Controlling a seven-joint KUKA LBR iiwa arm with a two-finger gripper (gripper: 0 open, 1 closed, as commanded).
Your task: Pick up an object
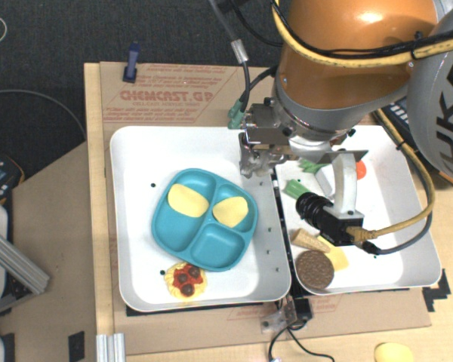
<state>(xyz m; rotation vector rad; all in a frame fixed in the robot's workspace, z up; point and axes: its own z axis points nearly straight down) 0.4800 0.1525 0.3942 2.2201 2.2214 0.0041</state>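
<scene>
Objects for picking, including a blue tray (204, 228), lie spread across two white bins (128, 202) within the arm's reach; the pincer (258, 161) state cannot be told.

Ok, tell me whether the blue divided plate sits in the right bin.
No, the blue divided plate lies in the left bin, beside a small pizza slice.

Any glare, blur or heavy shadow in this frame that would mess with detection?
Camera view: bright specular glare on the orange band; the arm looms close to the lens and looks soft. The left bin is evenly lit, the blue tray sharp with a faint shadow. The right bin sits partly under the arm, its small items crowded and hard to separate.
</scene>
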